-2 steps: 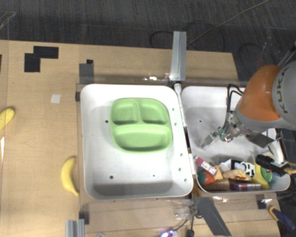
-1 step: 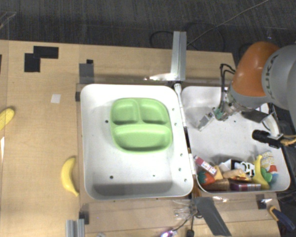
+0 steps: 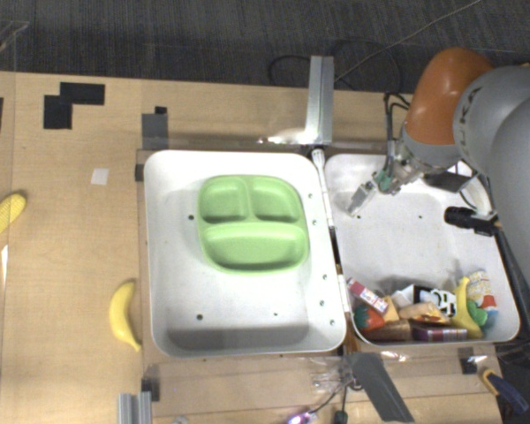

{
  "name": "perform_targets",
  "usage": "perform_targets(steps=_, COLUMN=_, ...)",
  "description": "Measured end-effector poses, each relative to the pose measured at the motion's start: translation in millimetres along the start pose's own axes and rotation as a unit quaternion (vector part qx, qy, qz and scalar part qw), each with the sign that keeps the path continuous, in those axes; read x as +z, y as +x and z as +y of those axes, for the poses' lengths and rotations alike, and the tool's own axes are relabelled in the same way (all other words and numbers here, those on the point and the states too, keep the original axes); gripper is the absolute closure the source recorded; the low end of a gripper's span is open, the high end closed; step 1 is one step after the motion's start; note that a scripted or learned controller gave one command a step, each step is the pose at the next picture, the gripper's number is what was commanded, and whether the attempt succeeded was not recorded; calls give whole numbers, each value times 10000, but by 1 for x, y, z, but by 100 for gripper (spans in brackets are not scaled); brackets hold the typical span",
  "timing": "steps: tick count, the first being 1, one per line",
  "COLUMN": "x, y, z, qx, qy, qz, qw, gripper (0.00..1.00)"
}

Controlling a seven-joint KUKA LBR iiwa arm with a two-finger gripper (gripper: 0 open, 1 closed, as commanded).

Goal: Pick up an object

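— What takes up the most room from where you stand?

— The bench itself, pale wood, with the two white bins side by side. The left bin holds a green divided plate, three compartments, lying flat near the bin's middle. The right bin has bare floor across its upper part and a jumble along its near edge.

— And the arm?

— The arm comes in from the right, grey, with the orange band above the wrist. It hangs over the top of the right bin. The gripper points down and to the left, close to that bin's upper left corner, well apart from the jumble. Nothing sits between its tips; whether they are spread or closed I cannot tell from here.

— What's in the jumble?

— A pile of small toy items pressed together against the near wall: something red at the left end, a black-and-white piece in the middle, yellow and red pieces at the right. Too tangled to name singly.

— Anything outside the bins?

— A banana on the bench just left of the left bin, and a yellow corn cob at the far left edge.
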State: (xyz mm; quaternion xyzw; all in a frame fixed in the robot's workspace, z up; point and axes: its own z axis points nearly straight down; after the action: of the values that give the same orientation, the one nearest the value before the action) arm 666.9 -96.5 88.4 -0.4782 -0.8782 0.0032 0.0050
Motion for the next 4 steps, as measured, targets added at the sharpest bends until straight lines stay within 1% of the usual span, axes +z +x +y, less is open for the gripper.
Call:
perform_targets(steps=1, x=1, y=2, z=4, qx=971, qy=-55, qz=20, qw=9953, gripper=0)
perform_targets(steps=2, x=-1, y=10, z=-94, qx=1210, qy=-105, qz=-62, qw=9926, gripper=0)
perform_targets(steps=3, x=-1, y=67, z=-165, qx=1475, qy=-127, qz=-63, qw=9890, gripper=0)
perform_targets(steps=4, x=-37, y=74, z=-145, qx=2617, qy=-83, qz=-22, qw=9651, gripper=0)
